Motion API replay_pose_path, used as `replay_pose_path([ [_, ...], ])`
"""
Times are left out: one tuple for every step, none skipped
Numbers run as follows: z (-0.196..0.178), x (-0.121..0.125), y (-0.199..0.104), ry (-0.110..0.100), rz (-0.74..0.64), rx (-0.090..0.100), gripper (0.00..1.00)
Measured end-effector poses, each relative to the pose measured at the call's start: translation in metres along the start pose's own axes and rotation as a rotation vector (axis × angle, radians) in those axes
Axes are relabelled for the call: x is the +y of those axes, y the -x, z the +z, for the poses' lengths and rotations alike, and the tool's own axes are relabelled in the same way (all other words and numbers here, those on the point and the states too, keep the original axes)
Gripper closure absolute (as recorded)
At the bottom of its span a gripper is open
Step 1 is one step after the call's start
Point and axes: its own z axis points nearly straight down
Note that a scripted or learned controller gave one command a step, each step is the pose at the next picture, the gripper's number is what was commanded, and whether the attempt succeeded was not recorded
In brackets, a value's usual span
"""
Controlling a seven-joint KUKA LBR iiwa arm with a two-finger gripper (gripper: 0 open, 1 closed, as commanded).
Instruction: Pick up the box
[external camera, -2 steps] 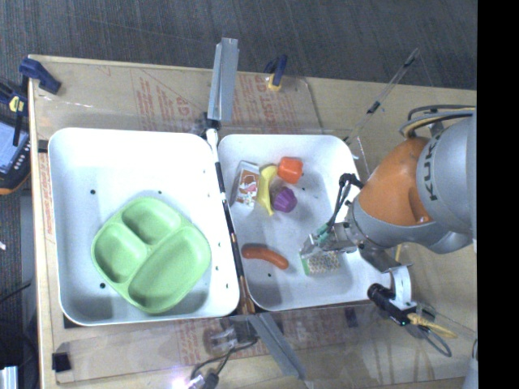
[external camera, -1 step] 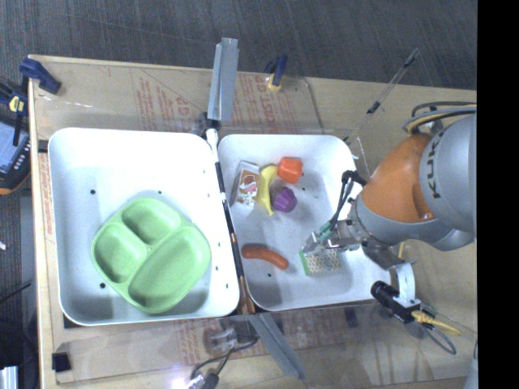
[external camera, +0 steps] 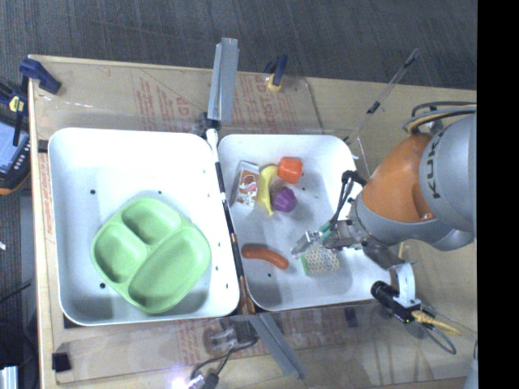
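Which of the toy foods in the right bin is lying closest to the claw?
The sausage, the reddish-brown one lying flat near the bin's front. The claw sits just to its right, while the banana, purple piece and orange piece cluster farther back.

You are looking at a robotics lab test station. A plywood tabletop (external camera: pixel 122 96) carries two white bins (external camera: pixel 73 217), held by clamps (external camera: pixel 277 71) and metal brackets (external camera: pixel 222 79). Loose cables (external camera: pixel 422 112) trail beside the industrial arm (external camera: pixel 422 193), and dark carpet (external camera: pixel 243 14) lies beyond. Toy food (external camera: pixel 263 255) and a green divided plate (external camera: pixel 152 254) serve as test props.
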Motion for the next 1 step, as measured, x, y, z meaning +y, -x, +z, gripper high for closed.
replay_pose_path([
  [0.0212, -0.0016, -0.0012, -0.005, -0.055, 0.007, 0.0],
])
